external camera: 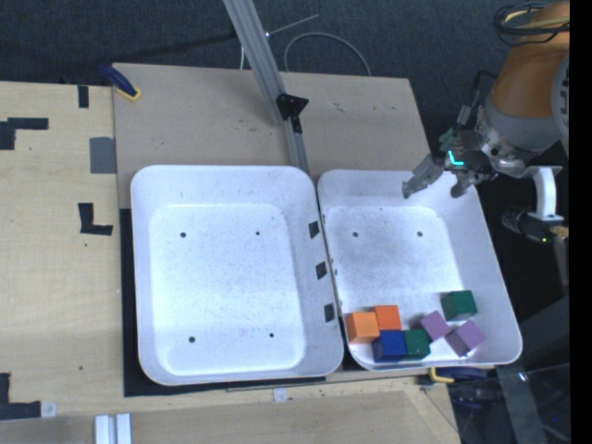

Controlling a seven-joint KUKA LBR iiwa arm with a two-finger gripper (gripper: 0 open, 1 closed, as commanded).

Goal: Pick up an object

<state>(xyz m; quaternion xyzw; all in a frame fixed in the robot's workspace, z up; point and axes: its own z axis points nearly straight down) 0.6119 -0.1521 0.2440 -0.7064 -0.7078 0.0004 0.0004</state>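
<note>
— Progress so far?

— Nothing is picked yet. My gripper (435, 185) hangs spread wide, holding nothing, over the far edge of the right bin (490, 248). The blocks, like the orange block (363, 326), lie clustered in its near corner, well apart from me.

— Anything unclear?

— The blue block (391, 344) is partly covered by its neighbours.

Pale wooden bench (55, 248), dark carpeted floor (111, 17) behind, slanted metal pole (254, 40), looped thin cable (324, 49)

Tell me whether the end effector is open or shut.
Open. The end effector hangs over the right bin's far rim, its two fingers spread apart with nothing between them.
</note>
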